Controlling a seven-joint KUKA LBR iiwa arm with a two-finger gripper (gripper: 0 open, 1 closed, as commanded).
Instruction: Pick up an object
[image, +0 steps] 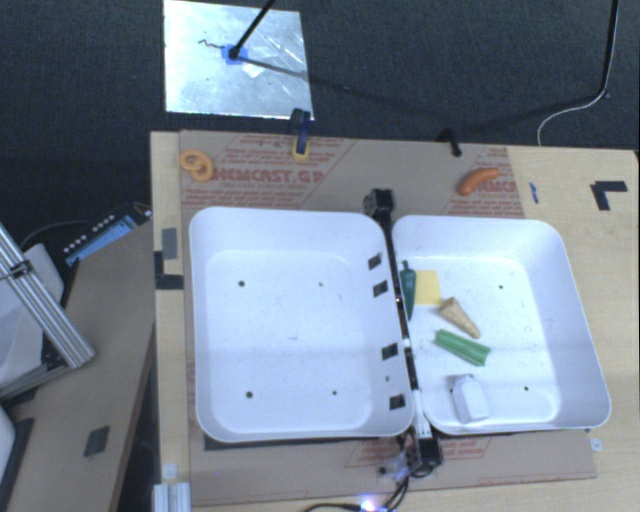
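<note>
The right bin (560, 300) holds several small objects near its left side. A yellow flat square (426, 287) lies beside a dark green pepper-like piece (407, 290) at the bin's left wall. A tan wedge (460, 317) sits just below and right of the square. A green stick (462, 346) lies under the wedge, and a white block (468, 397) rests near the bin's front edge.
The left bin (290, 320) sits beside the right one, joined by a black clip strip (392, 310). On the bench behind the bins lie an orange ring (196, 164), a yellow-blue clamp (300, 135) and an orange sausage shape (477, 180).
</note>
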